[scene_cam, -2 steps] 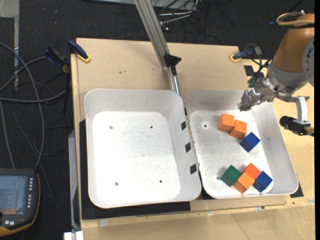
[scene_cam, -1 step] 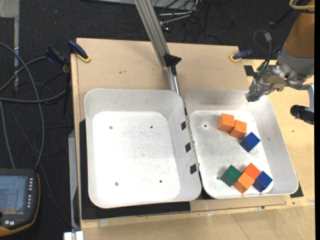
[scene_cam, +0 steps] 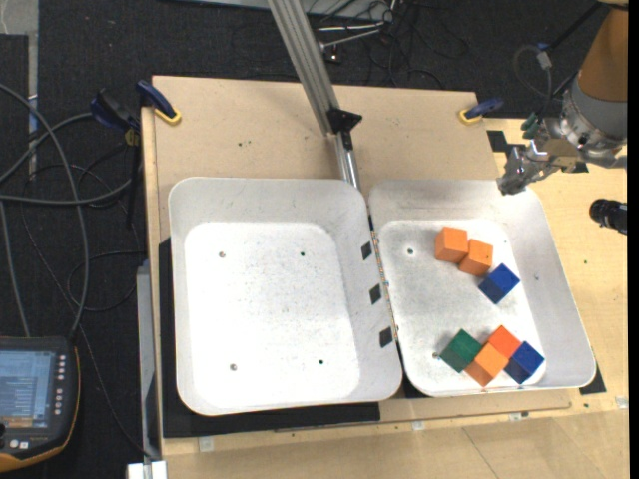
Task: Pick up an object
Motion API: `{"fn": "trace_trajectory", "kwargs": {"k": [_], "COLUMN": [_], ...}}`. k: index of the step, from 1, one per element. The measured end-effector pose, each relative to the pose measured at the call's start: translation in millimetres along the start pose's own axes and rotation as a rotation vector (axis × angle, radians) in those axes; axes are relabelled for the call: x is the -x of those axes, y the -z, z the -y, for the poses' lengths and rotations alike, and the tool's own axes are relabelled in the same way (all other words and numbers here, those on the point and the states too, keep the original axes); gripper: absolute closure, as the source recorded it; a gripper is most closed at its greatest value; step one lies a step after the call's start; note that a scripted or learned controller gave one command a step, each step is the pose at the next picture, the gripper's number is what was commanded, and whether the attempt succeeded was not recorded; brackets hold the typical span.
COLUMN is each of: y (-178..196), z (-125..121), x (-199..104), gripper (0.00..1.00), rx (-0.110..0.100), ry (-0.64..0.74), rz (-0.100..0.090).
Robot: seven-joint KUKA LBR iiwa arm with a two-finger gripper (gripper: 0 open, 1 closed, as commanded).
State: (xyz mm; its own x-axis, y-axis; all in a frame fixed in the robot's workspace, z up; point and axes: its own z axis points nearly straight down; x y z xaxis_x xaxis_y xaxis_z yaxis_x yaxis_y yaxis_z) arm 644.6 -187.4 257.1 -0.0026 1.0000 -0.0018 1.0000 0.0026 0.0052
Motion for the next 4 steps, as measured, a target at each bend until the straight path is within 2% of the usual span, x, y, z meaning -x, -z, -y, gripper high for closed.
{"fn": "trace_trajectory", "kwargs": {"k": [2, 4], "y": [8.5, -11.9], "z": [40.4, 93.1], "x": [-100.4, -179.5], "gripper": [1.00, 1.00], "rx": [-0.006, -0.008], "ry": [0.005, 0.004], "rz": [-0.004, -0.003]}}
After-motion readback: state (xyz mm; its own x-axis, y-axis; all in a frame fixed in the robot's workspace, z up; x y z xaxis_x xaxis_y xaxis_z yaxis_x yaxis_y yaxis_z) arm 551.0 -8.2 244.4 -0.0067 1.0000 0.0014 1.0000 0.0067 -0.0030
